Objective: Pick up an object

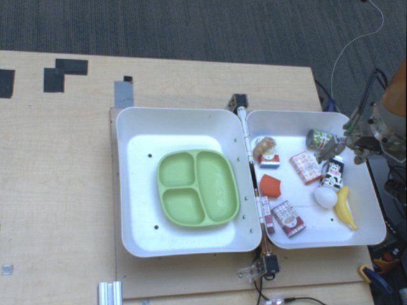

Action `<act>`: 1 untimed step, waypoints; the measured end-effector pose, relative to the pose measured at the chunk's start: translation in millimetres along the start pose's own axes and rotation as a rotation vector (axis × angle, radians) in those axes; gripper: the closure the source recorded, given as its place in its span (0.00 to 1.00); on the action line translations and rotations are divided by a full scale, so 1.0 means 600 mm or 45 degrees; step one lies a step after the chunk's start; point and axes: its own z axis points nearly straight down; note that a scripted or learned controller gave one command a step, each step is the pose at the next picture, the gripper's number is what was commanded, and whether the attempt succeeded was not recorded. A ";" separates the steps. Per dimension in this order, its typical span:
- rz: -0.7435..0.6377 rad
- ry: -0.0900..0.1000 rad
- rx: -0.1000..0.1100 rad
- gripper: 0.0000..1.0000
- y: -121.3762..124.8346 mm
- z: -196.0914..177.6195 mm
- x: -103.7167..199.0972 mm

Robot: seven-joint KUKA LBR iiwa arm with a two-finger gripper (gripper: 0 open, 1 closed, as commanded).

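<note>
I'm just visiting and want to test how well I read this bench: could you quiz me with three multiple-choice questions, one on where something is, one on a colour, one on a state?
1. Where does the green divided plate lie?
A. In the left bin
B. In the right bin
C. On the bare bench

2. What colour is the banana?
A. Blue
B. Yellow
C. Black

3. How does the tool stand?
A. High over the left bin
B. Outside both bins, over the bench
C. At the right bin's far right, beside the small can

Answers: 1 A, the plate sits in the left bin. 2 B, the banana near the right bin's right wall is yellow. 3 C, the tool reaches in over the right bin's upper right, next to the can.
</note>
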 end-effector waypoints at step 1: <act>0.003 0.001 0.002 0.00 -0.065 0.206 0.077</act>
